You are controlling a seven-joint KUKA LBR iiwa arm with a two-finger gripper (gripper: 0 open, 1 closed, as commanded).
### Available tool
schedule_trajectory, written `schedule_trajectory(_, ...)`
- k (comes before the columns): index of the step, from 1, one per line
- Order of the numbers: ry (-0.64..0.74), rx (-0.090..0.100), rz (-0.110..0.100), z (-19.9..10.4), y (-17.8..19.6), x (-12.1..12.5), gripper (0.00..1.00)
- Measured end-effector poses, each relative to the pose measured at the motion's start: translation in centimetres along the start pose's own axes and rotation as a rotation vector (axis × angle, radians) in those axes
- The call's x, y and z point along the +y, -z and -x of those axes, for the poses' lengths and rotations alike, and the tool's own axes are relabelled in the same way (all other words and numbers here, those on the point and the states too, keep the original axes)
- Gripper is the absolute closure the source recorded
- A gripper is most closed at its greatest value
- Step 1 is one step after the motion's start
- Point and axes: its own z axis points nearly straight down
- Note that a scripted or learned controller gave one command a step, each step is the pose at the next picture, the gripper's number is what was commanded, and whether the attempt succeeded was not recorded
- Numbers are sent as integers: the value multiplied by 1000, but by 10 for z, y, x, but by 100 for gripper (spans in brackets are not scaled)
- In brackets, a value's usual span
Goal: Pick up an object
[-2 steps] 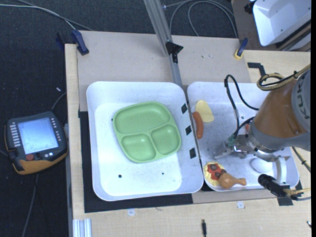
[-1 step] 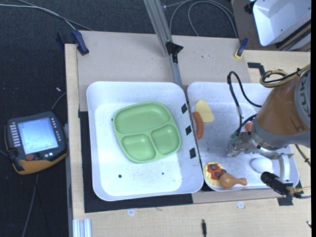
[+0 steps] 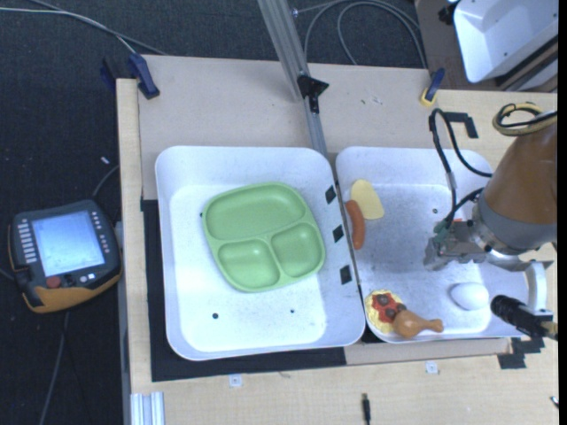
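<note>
The right bin [image 3: 399, 162] holds a sausage [image 3: 357, 222] and a yellow chip [image 3: 366, 198] by its left wall, a pizza slice [image 3: 384, 308] and a chicken drumstick [image 3: 415, 326] at the front, and a white egg [image 3: 467, 296] at the front right. My gripper [image 3: 440, 253] hangs low over the right part of this bin, just up and left of the egg, with nothing visible between its fingers. The arm's wrist hides part of the hand.
In the left bin [image 3: 177, 264] lies a green divided plate [image 3: 264, 235]. A metal pole [image 3: 292, 51] slants up from between the bins. A teach pendant [image 3: 62, 251] lies left of the bench. Cables [image 3: 447, 162] hang by the wrist.
</note>
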Motion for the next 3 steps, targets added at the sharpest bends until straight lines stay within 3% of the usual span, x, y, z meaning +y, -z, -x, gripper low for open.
schedule_trajectory(2,1,-1,2,13,99,3,100)
schedule_trajectory(3,8,4,-3,-49,95,19,100)
